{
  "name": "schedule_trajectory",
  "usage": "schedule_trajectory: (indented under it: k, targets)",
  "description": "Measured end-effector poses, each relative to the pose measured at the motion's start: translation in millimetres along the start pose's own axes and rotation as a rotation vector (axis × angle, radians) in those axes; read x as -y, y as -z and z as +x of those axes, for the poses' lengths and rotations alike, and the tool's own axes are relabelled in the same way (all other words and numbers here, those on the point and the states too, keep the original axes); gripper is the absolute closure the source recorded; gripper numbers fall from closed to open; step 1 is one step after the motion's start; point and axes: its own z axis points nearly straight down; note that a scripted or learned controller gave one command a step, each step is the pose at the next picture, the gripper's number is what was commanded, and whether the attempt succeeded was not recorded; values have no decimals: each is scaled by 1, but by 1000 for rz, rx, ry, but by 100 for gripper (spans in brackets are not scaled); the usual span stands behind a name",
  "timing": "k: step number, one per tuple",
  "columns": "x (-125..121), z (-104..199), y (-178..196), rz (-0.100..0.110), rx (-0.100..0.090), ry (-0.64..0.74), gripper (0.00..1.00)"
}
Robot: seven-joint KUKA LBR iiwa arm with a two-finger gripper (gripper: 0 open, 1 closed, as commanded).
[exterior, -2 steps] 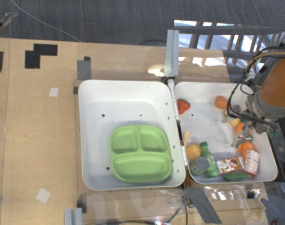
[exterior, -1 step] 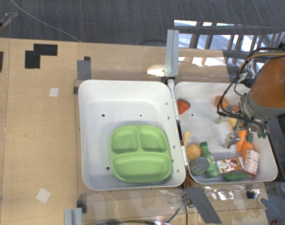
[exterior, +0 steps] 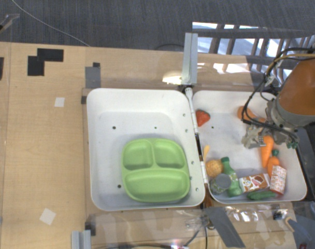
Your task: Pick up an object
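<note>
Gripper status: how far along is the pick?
Done: the arm has reached into the right bin, and the gripper is low over its upper right part, next to the carrot. In hand: nothing visibly held; the grasp cannot be judged from this angle. Left: securing an object and lifting it. The green bottle, the strawberry and the cartons lie untouched; the green tray sits in the left bin.

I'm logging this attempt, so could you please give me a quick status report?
Gripper low in right bin, fingers unclear. Orange carrot right beside it, grasp unconfirmed. Carton and green bottle crowd the near edge.
</note>
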Motion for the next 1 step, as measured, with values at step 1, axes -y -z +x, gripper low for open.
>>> schedule_trajectory:
  k: [1]
  targets:
    - [-41, -13, 145, -3, -11, -144, 100]
